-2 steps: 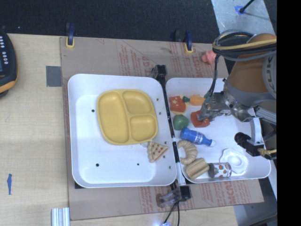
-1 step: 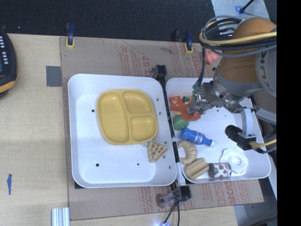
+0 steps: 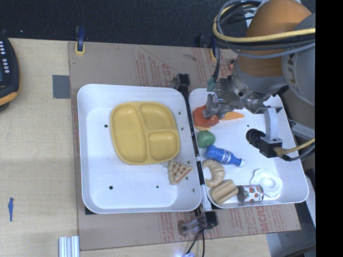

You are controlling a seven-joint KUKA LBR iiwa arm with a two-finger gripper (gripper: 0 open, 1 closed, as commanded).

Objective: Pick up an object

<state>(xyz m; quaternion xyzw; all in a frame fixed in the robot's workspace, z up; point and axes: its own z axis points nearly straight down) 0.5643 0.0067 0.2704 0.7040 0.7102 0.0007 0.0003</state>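
Claw low over the orange piece in the right bin

I see my claw [image 3: 216, 107] down at the orange piece [image 3: 204, 118], near the far left corner of the right bin [image 3: 293, 167]. I cannot tell its opening. A green ball [image 3: 206, 138] lies just beside

Divided plate [image 3: 143, 131] in left bin [image 3: 91, 143] — bottle [image 3: 223, 156], croissant [image 3: 213, 172], can [image 3: 251, 193] in right bin [image 3: 292, 189].

Black-and-yellow handset [image 3: 7, 68] at bench's edge

2 bins [image 3: 91, 197], 1 plate [image 3: 144, 131], 1 bottle [image 3: 222, 156], approx. 7 toy foods.
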